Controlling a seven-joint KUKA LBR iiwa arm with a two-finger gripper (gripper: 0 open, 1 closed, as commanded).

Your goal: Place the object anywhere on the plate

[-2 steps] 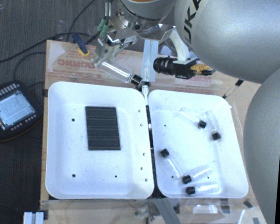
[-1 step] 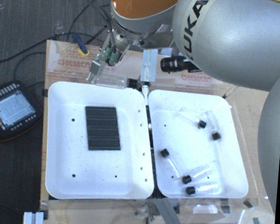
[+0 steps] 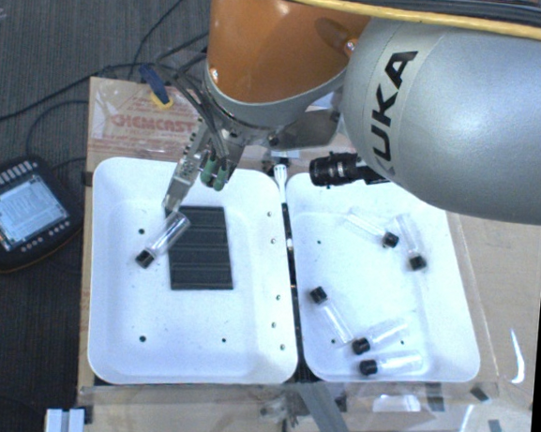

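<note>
arm [image 3: 432,93] overhead; gripper [image 3: 173,202] fingers pressed together just above vial [image 3: 162,239], beside plate [image 3: 202,249].

My hand [image 3: 173,202] hung over the left bin [image 3: 114,338], close above the black ridged plate [image 3: 202,249] and a clear vial [image 3: 160,240] lying against the plate's left edge. The bin's front half lay open. Five vials [image 3: 372,342] cluttered the right bin [image 3: 451,301].
</note>
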